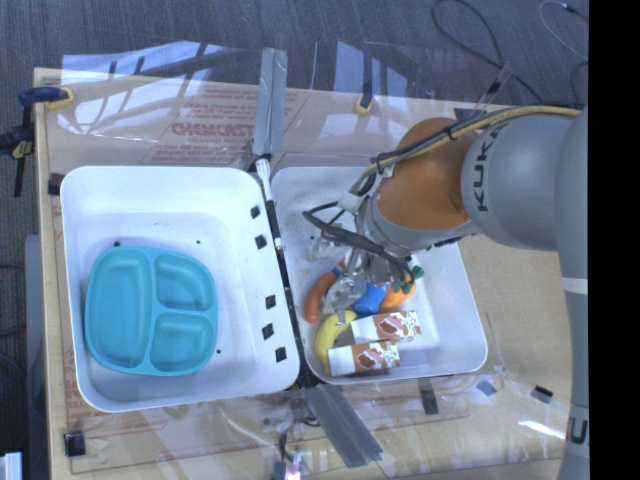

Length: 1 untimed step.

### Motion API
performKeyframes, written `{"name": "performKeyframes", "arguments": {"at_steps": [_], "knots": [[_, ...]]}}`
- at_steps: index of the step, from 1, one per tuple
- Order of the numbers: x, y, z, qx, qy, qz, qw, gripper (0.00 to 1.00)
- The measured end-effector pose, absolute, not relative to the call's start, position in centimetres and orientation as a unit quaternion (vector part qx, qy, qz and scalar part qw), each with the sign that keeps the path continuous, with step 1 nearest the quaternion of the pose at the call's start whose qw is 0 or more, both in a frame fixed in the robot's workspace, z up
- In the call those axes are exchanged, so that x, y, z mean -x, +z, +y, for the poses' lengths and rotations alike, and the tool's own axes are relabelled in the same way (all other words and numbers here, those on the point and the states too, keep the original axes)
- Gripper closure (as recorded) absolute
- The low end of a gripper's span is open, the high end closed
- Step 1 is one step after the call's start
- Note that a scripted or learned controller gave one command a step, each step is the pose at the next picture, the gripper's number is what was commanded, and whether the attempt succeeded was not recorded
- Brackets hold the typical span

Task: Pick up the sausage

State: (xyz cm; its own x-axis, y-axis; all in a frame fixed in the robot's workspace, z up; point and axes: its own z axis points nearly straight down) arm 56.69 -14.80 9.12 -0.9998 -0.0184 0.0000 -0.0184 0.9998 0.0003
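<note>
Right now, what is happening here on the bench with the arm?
The grey arm reaches into the right bin, and its gripper is down among the toy food there. The sausage lies just beside it, next to a banana and two small packets. A blue divided plate sits in the left bin.

orange-brown sausage (318,295), curved, lying tilted on the right bin's floor near its left wall; partly hidden
</note>
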Motion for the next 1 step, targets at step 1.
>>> {"name": "performKeyframes", "arguments": {"at_steps": [1], "knots": [[-56.81,10.2,-14.76,-0.01,0.0002,-1.0,-0.001,1.0]]}}
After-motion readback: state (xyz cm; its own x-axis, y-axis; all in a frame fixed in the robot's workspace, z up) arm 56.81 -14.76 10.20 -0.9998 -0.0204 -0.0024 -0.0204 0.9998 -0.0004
